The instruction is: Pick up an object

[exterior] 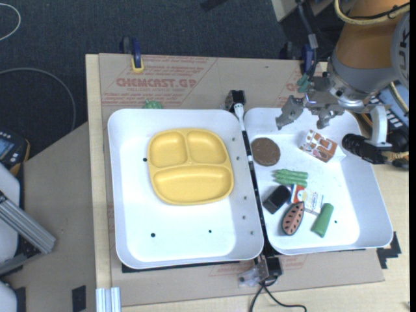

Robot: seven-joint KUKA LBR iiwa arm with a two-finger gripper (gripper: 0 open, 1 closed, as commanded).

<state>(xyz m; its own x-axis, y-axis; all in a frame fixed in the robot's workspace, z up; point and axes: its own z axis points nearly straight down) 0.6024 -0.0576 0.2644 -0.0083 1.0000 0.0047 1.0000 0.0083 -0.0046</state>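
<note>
My gripper [304, 120] hangs over the back of the right bin [370, 200], open, with nothing between its fingers. Just in front of it lie a brown round disc [265, 151] and a white and red packet [318, 145]. Further forward are a bunch of green beans [290, 175], a black block [278, 198], a small white and red card [309, 199], a dark red spotted oval [293, 218] and a green cylinder [322, 220].
The left bin [130, 194] holds a yellow divided plate [190, 166]. A raised rim [250, 168] separates the two bins. The grey and orange arm [370, 31] stands above the right bin's back corner.
</note>
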